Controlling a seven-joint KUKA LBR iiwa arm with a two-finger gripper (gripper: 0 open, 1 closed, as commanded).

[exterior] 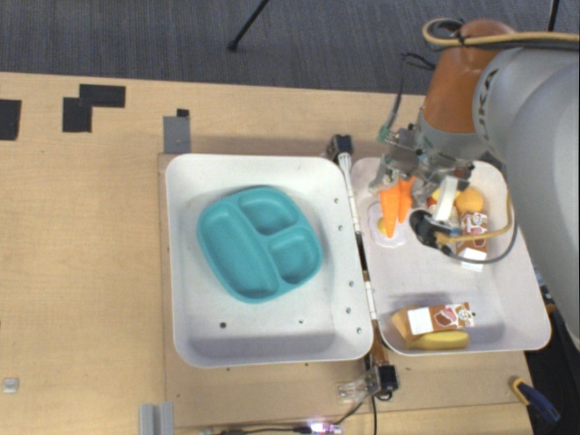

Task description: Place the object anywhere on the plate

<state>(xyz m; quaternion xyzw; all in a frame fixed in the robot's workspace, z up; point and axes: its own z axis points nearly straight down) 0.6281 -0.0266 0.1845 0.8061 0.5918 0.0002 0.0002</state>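
Observation:
A teal divided plate (258, 243) lies in the left bin (195, 333), with nothing on it. An orange carrot (391, 211) is at the upper left of the right bin (507, 333), close to the wall between the two bins. My gripper (401, 178) hangs right over the carrot's top end, and the two meet in the view. The wrist hides the place where they join, so I cannot see whether the carrot is gripped.
A yellow round toy (469, 201) with a red-and-white pack (475, 224) sits right of the gripper. A white-and-brown box (433, 318) and a yellow banana (442, 340) lie at the right bin's front. The arm covers the bin's upper right.

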